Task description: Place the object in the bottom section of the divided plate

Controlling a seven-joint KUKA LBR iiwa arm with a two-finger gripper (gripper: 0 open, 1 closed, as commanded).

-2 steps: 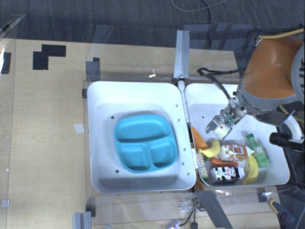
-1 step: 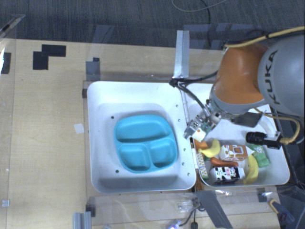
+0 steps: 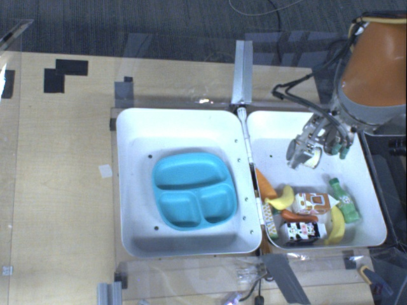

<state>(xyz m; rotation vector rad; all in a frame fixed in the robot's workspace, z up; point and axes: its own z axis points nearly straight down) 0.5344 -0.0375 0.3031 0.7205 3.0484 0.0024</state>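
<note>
Item 1: loose objects, candidates for placing. All lie in a heap in the right bin [image 3: 365, 170], below my fingers [image 3: 304, 156] in the camera view and apart from them; none is between them.
- Carrot [image 3: 265, 185], below and left of my fingers, against the bin's left wall.
- Yellow banana [image 3: 282, 199], just past the carrot, almost straight below my fingers.
- Orange-and-white carton [image 3: 311, 203], below my fingers and touching the banana.
- Green bottle [image 3: 344, 203], below and right of my fingers, beside the carton.
- Second banana [image 3: 337, 225], further below, under the bottle.
- Black-and-white carton [image 3: 300, 232], the farthest below my fingers, near the bin's lower rim.
- Red-orange piece [image 3: 294, 215], between the two cartons; what it is I cannot tell.

Item 2: my fingers. They appear parted, with nothing gripped, and point down and leftward over the bare upper floor of the right bin.

Item 3: blue divided plate [image 3: 191, 190]. It is well to the left of my fingers and a little lower in the view, resting at the middle of the left bin [image 3: 137, 170]. It has one wide section on top and two smaller ones beneath.

Item 4: surroundings. The orange band [image 3: 375, 62] of my arm sits above and right of my fingers. A metal rail [image 3: 241, 75] stands above the seam between the bins. The tabletop [image 3: 57, 189] stretches away far to the left.
</note>
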